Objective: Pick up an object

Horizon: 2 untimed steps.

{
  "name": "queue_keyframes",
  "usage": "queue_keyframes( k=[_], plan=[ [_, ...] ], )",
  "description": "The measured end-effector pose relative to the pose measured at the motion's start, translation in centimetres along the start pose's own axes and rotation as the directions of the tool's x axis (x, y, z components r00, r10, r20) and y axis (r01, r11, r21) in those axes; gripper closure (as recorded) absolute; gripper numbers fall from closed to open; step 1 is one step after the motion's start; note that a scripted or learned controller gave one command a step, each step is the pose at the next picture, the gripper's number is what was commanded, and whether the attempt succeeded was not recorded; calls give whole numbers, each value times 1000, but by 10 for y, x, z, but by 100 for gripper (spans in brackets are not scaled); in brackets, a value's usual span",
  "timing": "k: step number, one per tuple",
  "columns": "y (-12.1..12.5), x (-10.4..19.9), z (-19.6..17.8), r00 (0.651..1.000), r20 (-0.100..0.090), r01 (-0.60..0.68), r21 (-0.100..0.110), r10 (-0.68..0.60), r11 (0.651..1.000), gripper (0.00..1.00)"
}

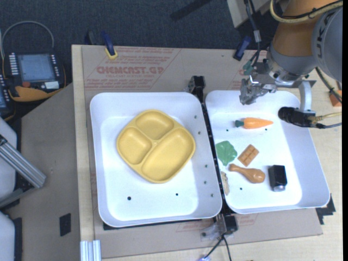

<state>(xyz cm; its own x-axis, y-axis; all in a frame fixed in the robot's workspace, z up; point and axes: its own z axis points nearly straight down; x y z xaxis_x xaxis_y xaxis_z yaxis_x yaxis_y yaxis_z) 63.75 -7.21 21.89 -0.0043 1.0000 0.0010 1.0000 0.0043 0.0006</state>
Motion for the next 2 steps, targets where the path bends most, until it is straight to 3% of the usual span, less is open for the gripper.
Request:
queue_keyframes(
  k=[2],
  plan=[
    [-4,107,-1,1000,-1,2,-2,-2,1000,100]
  ],
)
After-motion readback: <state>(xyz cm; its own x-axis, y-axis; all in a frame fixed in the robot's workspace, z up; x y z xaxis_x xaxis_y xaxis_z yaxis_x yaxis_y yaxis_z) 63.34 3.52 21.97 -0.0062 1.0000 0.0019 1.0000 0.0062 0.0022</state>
